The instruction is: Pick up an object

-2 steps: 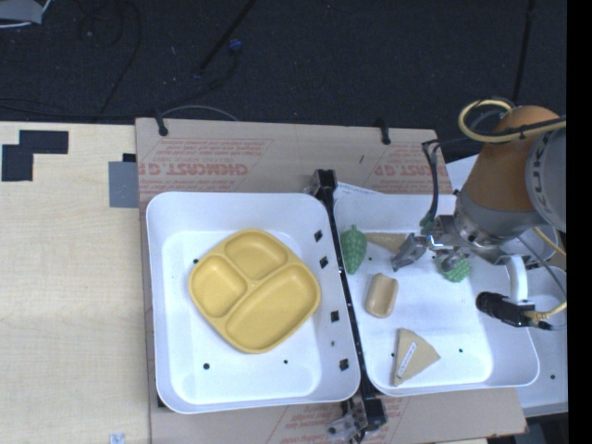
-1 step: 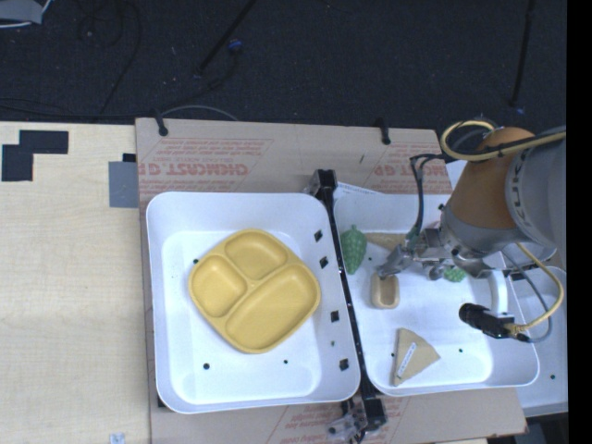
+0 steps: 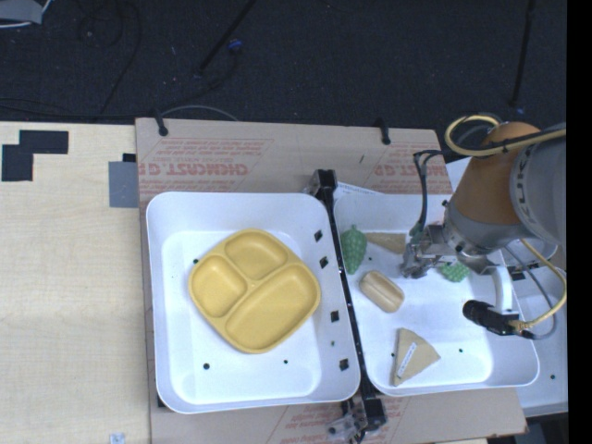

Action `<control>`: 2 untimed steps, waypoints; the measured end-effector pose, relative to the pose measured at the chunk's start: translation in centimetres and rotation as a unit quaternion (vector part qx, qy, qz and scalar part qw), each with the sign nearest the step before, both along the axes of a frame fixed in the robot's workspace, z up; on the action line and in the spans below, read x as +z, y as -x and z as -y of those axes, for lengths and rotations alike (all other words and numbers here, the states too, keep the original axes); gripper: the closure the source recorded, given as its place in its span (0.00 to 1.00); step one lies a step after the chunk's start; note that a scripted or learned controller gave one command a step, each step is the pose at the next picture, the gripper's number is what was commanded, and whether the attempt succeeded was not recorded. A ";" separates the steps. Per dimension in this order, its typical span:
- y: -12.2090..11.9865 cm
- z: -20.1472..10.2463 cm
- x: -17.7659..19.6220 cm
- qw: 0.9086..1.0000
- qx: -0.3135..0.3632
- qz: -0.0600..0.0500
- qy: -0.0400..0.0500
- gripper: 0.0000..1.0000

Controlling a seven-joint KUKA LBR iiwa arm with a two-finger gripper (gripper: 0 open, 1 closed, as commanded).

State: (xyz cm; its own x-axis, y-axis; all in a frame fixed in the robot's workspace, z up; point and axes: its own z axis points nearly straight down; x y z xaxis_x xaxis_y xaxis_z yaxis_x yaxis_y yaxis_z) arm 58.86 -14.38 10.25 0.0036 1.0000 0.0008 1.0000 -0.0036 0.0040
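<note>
Mirrored red "CHEMCRZT" print on cardboard (image 3: 199,167); hand (image 3: 418,259) above right bin (image 3: 518,363), grip state unclear.

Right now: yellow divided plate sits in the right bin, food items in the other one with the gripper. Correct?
Not quite. The camera view shows the yellow divided plate in the left bin. The food items, such as the bread roll and the wedge, lie in the right bin with the gripper.
</note>
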 end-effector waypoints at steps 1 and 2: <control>0.4 1.0 5.4 1.000 0.001 -0.001 0.001 1.00; -0.5 0.4 10.7 1.000 0.003 -0.001 0.001 1.00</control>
State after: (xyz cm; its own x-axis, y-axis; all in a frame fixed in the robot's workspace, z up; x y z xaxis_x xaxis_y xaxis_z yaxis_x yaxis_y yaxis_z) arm 59.41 -14.82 20.99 -0.0019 1.0000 -0.0005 1.0000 0.0019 0.0027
